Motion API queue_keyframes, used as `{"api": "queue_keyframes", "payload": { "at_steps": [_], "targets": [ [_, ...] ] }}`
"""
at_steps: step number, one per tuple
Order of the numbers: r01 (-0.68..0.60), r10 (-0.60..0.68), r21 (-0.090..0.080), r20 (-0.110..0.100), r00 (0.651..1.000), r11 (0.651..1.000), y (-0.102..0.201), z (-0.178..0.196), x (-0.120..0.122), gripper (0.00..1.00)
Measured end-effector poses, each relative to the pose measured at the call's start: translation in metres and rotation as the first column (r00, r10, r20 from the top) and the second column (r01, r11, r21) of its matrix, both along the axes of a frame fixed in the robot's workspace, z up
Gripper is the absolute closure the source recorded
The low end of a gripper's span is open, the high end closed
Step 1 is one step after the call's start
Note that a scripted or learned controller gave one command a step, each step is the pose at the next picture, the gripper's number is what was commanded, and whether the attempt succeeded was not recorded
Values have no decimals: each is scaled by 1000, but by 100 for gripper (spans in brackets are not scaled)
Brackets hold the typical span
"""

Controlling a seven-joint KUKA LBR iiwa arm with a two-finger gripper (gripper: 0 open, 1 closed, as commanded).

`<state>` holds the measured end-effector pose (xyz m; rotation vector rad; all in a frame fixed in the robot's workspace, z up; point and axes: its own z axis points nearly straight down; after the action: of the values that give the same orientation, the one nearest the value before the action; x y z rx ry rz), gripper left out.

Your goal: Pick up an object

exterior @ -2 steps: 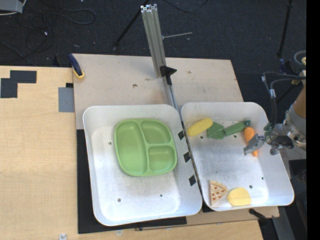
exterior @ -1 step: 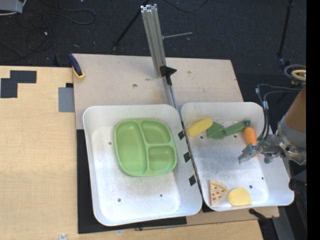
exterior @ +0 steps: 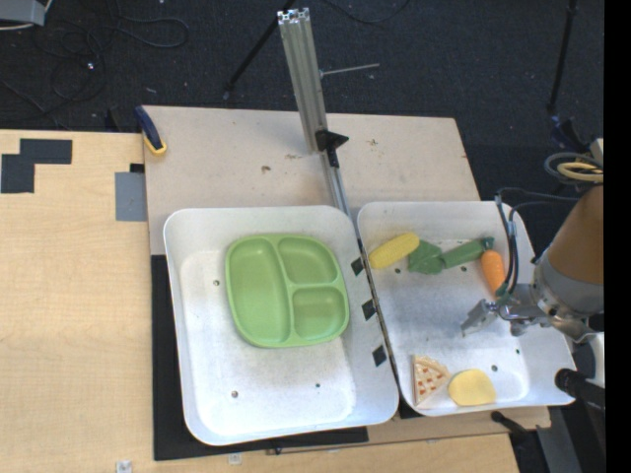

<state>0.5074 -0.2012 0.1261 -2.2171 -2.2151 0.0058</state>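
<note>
From the camera above the bench, two shallow white bins sat side by side: the left bin [exterior: 197, 363] and the right bin [exterior: 434, 225]. One green divided tray [exterior: 287, 291], with three compartments, lay in the left bin, and nothing rested in any of its compartments.

The right bin held five loose things, one of each. A yellow corn cob [exterior: 393, 249] lay near the bin's far left corner. Just to its right lay a green leafy piece [exterior: 449, 256], which stretched toward an orange carrot [exterior: 492, 268] at the bin's right side. At the near edge lay a pizza slice [exterior: 427, 378], and just beside it, on its right, a round yellow piece [exterior: 472, 389].

One grey arm [exterior: 582, 254] reached in from the right, and its gripper [exterior: 483, 318] sat low over the right bin's floor, roughly at the middle of the bin's right half. The fingers pointed left, toward the bin's centre. Whether they were spread or closed could not be told from this angle, and nothing was visible between them.

The carrot was the nearest thing, just behind the gripper and close beside the cable that ran along the wrist. The pizza slice and the round yellow piece lay in front of it, apart from the fingertips. The corn cob was farthest away.
</note>
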Motion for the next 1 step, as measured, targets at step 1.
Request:
{"api": "queue_keyframes", "payload": {
  "at_steps": [1],
  "targets": [
    [0,0,0,7,1000,1000,0,-35,1,0]
  ]
}}
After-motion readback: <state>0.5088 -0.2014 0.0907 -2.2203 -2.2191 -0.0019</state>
